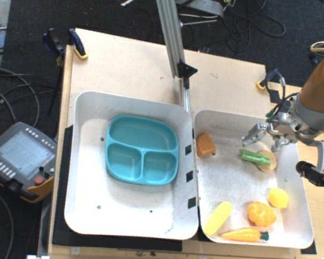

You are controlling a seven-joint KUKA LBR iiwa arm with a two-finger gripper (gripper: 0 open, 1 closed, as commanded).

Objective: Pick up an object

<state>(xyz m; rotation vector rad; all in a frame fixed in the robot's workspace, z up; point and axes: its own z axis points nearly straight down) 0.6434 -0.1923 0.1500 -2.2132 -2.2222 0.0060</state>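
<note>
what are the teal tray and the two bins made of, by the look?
Teal tray: probably moulded plastic, smooth with a soft sheen, one even colour, rounded dividers between three compartments. Left bin and right bin: likely thin plastic, white and fairly matt, with rounded corners and shallow curved walls; painted metal can't be ruled out.

The two bins [79,162] are smooth white plastic with a slight sheen, and the teal tray [142,150] is matt moulded plastic. The toy foods (corn [217,218], pepper [261,214], carrot [243,234]) look like glossy plastic. The bench top [128,69] is pale, matt wood board; the slanted bar [169,21] is brushed metal.
</note>
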